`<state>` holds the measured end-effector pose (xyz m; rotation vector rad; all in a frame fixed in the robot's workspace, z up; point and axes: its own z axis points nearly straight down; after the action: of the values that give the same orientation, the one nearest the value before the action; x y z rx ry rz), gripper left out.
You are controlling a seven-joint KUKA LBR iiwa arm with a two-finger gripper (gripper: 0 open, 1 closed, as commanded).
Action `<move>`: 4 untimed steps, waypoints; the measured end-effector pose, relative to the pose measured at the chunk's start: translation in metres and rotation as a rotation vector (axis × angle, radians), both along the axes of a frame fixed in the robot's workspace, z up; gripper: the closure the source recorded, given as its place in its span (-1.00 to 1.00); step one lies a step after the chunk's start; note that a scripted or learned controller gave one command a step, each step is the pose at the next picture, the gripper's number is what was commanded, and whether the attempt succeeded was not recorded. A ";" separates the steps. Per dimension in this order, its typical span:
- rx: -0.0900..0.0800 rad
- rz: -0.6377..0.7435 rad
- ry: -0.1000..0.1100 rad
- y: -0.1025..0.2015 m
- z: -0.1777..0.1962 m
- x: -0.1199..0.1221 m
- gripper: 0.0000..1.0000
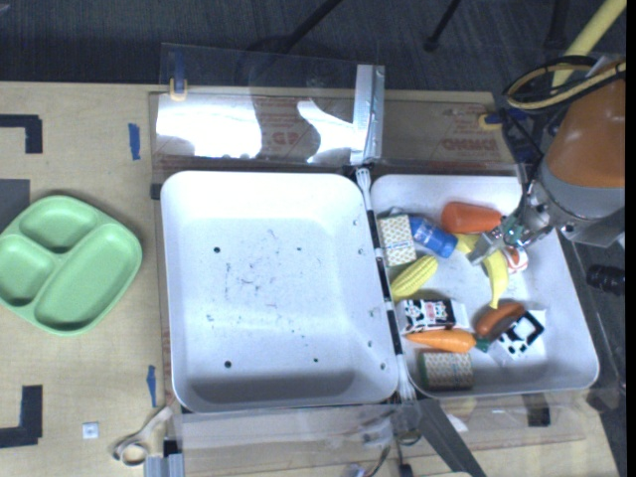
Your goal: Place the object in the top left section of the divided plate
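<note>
The green divided plate (68, 263) lies on the wooden bench at the far left, outside both bins. It has two small sections on its upper and left side and one large section on the right, all bare. My gripper (505, 240) hangs low over the right bin (571, 351), just above the upper end of a yellow banana (497, 280) and beside an orange oblong toy (471, 217). Nothing shows between the fingers from this angle.
The right bin also holds a blue can (434, 238), a checkered box (396, 238), a corn cob (414, 275), a carrot (442, 341), a black-and-white carton (429, 314) and other small items. The left bin (268, 286) lies between the gripper and the plate.
</note>
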<state>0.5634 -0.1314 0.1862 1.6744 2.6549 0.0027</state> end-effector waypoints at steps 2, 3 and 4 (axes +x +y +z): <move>0.001 0.186 0.003 0.169 0.001 -0.076 1.00; -0.001 0.451 0.000 0.268 0.175 -0.084 1.00; 0.000 0.274 0.003 0.250 0.024 -0.084 1.00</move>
<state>0.4793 0.1184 0.2105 1.2976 2.8615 0.0011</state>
